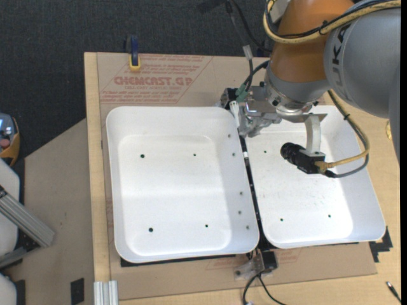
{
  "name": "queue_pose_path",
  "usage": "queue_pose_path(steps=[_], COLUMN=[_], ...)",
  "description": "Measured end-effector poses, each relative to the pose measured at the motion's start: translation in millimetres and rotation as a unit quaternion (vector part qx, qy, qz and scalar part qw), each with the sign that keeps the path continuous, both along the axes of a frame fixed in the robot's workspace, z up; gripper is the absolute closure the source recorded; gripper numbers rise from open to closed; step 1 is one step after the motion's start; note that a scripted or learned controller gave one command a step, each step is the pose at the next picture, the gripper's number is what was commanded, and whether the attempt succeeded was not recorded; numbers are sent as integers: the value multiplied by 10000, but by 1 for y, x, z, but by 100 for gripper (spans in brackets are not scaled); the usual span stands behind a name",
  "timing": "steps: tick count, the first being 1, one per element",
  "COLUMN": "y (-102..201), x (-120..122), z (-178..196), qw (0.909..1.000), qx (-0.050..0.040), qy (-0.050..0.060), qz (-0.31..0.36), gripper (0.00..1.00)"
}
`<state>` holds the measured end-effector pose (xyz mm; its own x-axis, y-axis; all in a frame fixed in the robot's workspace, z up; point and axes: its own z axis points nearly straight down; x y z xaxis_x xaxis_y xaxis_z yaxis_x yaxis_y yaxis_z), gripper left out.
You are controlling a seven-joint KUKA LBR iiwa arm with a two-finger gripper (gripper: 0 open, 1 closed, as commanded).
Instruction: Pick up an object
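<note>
My arm reaches in from the right, orange band (305, 11) high over the far edge of the right bin (356, 230). My gripper (280, 129) hangs over that bin's far left part, close to the seam where the two bins meet. I cannot tell how wide it stands, because the wrist hardware crowds the view.

A dark piece (299, 156) sits just below the wrist, over the right bin's floor, with a yellow cable (350, 161) running off to its right. I cannot tell whether this is an object to pick or part of my own tooling.

The left bin (121, 129) shows a white floor with a few small dark dots (the right bin's floor has some too).

Both bins rest on a brown board (95, 189) lettered in red at its far side. A blue and yellow clamp (133, 53) grips the board's far edge, left of centre.
</note>
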<state>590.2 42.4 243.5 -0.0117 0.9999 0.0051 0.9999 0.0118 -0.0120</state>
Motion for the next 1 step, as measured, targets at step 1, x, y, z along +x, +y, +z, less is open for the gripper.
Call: queue_pose_path(steps=[1], y=[-77], x=[36], z=[62], qw=[9999], qx=[-45], qy=[-107], qz=[-88], gripper=[100])
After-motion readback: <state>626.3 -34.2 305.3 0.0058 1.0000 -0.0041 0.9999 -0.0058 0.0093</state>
